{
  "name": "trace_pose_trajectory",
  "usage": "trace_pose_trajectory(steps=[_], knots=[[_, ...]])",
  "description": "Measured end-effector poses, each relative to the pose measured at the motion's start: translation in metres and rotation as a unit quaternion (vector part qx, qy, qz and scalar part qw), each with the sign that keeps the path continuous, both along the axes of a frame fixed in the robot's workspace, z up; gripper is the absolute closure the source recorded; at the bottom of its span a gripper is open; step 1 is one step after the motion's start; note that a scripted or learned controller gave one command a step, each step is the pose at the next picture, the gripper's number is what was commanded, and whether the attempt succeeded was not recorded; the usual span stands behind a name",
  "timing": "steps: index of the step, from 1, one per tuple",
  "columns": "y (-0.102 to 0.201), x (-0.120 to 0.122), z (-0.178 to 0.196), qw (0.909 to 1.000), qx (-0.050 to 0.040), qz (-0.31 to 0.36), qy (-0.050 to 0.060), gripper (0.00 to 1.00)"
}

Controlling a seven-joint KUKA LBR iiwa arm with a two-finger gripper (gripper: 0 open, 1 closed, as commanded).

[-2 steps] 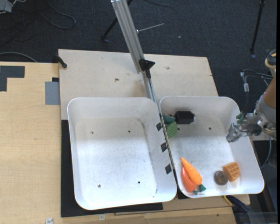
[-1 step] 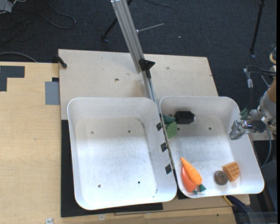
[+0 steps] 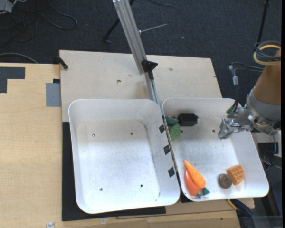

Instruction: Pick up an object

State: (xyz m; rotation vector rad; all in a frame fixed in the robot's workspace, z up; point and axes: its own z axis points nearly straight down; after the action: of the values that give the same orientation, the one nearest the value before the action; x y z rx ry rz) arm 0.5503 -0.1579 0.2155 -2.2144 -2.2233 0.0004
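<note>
Arm (image 3: 268, 91) reaches in from the right, its pincer (image 3: 226, 128) low over the right bin's (image 3: 256, 184) far edge, finger state impossible to tell, carrot (image 3: 194, 174) nearer the camera.

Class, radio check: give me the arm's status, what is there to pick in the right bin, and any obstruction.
Pincer over right bin's far right edge, holding nothing seen. Carrot, waffle piece, black object lie untouched. Nothing blocks them.
</note>
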Motion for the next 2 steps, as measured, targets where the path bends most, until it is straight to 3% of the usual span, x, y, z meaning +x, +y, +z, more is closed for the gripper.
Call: trace_pose_trajectory(steps=[2], knots=[[0.115, 0.02, 0.013, 1.0, 0.0, 0.0, -0.001, 1.0]])
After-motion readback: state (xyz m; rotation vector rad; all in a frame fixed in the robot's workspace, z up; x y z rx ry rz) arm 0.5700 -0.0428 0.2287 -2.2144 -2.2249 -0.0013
